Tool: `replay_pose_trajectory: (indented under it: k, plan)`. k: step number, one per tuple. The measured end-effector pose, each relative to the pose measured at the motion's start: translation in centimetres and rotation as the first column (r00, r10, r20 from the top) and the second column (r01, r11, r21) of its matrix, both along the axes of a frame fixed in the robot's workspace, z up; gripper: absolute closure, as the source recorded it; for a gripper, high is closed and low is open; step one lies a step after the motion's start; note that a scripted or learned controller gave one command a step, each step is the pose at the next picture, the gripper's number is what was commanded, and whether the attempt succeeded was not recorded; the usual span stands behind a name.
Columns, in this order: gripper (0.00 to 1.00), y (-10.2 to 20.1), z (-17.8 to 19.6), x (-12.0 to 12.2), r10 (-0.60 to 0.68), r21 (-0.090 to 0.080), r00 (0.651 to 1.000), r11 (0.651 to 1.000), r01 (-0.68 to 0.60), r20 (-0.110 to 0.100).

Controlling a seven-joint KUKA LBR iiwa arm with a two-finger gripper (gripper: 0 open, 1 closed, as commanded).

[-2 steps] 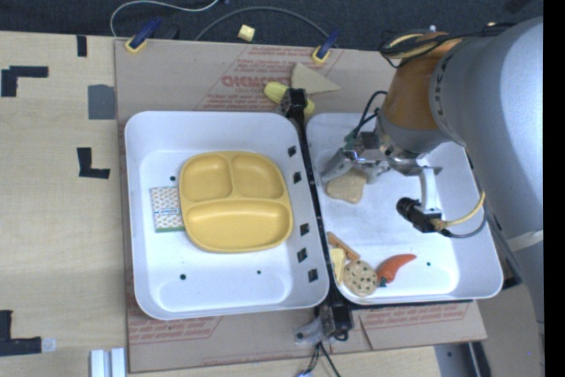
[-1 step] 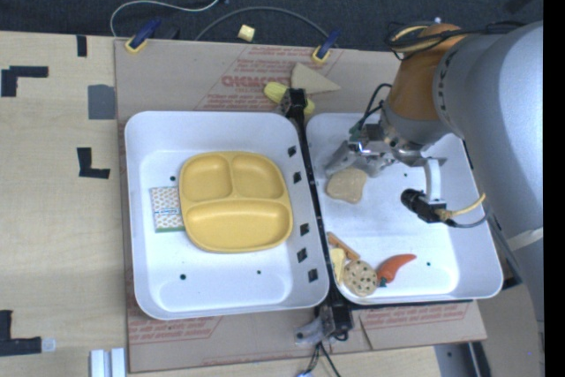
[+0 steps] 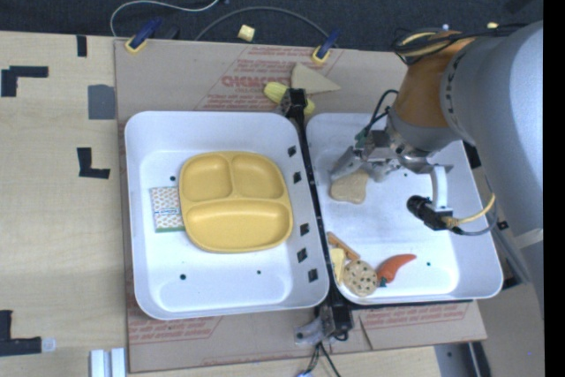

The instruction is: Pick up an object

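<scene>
In the right bin (image 3: 441, 278) lie a tan bread-like piece (image 3: 350, 187), a round speckled cookie (image 3: 360, 278), a red pepper-shaped piece (image 3: 396, 266) and a thin tan stick (image 3: 342, 245). My gripper (image 3: 369, 162) is low in the right bin's far half, just above and right of the tan piece. The wrist hides how its tips stand. A black part with a cable (image 3: 433, 213) hangs beside the arm over the bin's middle right.
The left bin (image 3: 150, 278) holds a yellow divided plate (image 3: 236, 200) and a small patterned card (image 3: 166, 208) at its left. A black divider (image 3: 305, 190) runs between the bins. Yellow and tan pieces (image 3: 300, 86) lie on the cardboard behind them.
</scene>
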State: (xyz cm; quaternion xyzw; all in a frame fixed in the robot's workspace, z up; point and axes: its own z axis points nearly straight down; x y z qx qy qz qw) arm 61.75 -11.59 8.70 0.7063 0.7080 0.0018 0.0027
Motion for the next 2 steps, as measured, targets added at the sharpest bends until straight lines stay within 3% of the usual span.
replay_pose_trajectory:
  k: [1, 2]
  plan:
    - [0.0, 1.4, 0.0, -0.7, -0.001, -0.003, 1.0, 1.0, 0.001, -0.001]
    - [1.0, 1.4, 1.0, -0.7, -0.001, -0.002, 1.0, 1.0, 0.001, 0.0]
